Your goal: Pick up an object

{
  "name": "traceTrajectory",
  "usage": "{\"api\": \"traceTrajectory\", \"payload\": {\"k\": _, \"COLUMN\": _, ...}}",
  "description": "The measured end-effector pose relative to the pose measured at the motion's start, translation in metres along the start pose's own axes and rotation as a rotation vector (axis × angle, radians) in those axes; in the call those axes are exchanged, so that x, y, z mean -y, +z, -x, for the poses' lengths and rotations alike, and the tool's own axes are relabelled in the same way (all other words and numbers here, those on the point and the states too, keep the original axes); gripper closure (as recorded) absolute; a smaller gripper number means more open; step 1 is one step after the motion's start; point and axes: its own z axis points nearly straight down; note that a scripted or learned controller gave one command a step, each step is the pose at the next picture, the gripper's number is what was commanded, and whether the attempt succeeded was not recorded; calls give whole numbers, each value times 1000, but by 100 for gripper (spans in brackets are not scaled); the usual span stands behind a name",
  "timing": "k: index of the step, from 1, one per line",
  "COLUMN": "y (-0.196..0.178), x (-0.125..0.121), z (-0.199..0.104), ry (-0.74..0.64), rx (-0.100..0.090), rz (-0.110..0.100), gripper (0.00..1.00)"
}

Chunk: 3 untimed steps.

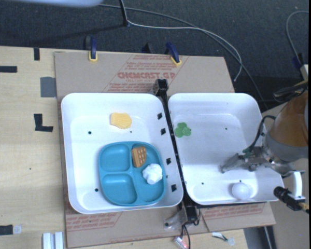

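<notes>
My gripper (232, 164) hangs low over the right side of the right bin (212, 101), reaching in from the right under the arm's orange band. Nothing shows in its grasp. A white ball (242, 190) lies just below it, near the bin's front wall and apart from it. A small green piece (183, 129) rests at the bin's left side, well away from the gripper. In the left bin (78, 139), a yellow piece (121, 120) lies on the floor behind a blue divided tray (116, 188), which holds a brown waffle-like piece (139, 156) and a white lump (152, 173).
A black divider (168, 134) runs between the two bins. Both bins sit on a cardboard sheet (140, 71) held by blue and yellow clamps at the back. Cables cross the dark floor behind the bench.
</notes>
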Motion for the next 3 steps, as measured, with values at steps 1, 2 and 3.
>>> {"api": "traceTrajectory", "payload": {"k": 1, "y": -12, "x": 0, "z": 1, "ry": 1, "rx": 2, "rz": 2, "gripper": 100}}
{"api": "traceTrajectory", "payload": {"k": 2, "y": -74, "x": -3, "z": -3, "ry": -1, "rx": 1, "rz": 5, "gripper": 100}}
{"api": "traceTrajectory", "payload": {"k": 3, "y": -136, "x": -6, "z": -5, "ry": -1, "rx": 1, "rz": 5, "gripper": 100}}
